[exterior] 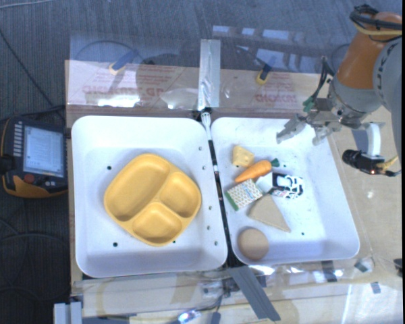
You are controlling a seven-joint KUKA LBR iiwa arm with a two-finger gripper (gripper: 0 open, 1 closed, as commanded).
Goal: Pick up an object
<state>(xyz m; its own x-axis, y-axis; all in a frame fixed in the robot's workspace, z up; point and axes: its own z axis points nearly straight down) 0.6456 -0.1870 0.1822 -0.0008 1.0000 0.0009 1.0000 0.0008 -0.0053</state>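
Note:
The right bin (327, 201) holds several small items: an orange carrot (254, 170), a pale yellow chunk (242, 156), a green-and-white checked piece (244, 194), a black-and-white toy (288, 184), a tan wedge (269, 214) and a round brown ball (254, 242). My gripper (304, 131) hangs over the bin's far right corner, above and to the right of the carrot. Its two fingers are spread apart with nothing between them.
The left bin (94, 140) holds a yellow divided plate (153, 198). A handheld control pendant (32, 156) lies left of the bins. A clear shield with tape stands behind both bins (209, 79). The arm's orange band (364, 52) rises at the far right.

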